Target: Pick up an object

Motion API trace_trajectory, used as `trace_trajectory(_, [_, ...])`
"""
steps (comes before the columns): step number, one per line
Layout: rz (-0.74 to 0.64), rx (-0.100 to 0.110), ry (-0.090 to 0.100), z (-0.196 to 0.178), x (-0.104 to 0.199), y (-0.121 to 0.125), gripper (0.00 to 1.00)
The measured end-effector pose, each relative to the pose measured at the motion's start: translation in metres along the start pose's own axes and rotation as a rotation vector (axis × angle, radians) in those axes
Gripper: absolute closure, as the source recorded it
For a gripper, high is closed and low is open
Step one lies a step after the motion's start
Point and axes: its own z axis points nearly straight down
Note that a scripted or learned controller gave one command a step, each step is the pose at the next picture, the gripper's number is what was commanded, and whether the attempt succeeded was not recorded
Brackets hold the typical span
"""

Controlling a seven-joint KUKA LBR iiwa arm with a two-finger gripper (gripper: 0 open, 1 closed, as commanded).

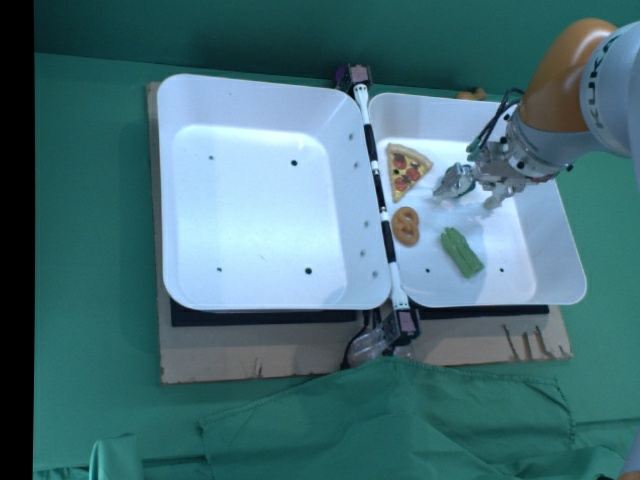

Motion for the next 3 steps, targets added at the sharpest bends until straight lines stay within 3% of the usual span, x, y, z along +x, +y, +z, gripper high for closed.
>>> trace_trajectory(1, [-0.001,-0.007,0.000,0.001,-0.001,0.003,0.00])
trace_trajectory(2, [0.002,-0.023,-0.006,-0.013,-0.004,0.006,1.00])
trace_trajectory(3, [0.000,-0.009,-0.002,-0.078,-0.011,0.007,1.00])
